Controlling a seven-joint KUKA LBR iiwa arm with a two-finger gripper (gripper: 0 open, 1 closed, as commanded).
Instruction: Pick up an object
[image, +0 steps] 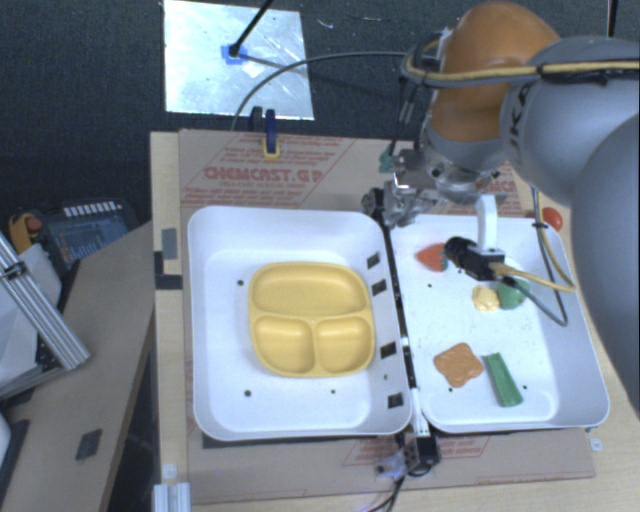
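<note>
My gripper (398, 207) hangs over the far left corner of the right bin (570, 400), close to the divider between the bins. Several small things lie in that bin. A red-orange piece (431, 257) is nearest, just right of and in front of the gripper. Further right are a small yellow piece (486, 298) and a green piece (514, 294), touching each other. Near the front lie an orange-brown flat piece (458, 364) and a green stick (503, 380). Nothing shows at the gripper's tip.
A yellow divided plate (308, 318) lies in the middle of the left bin (215, 400). The arm's grey body and orange band (490, 60) cover the right bin's far right part. Black clips line the divider (397, 320).
</note>
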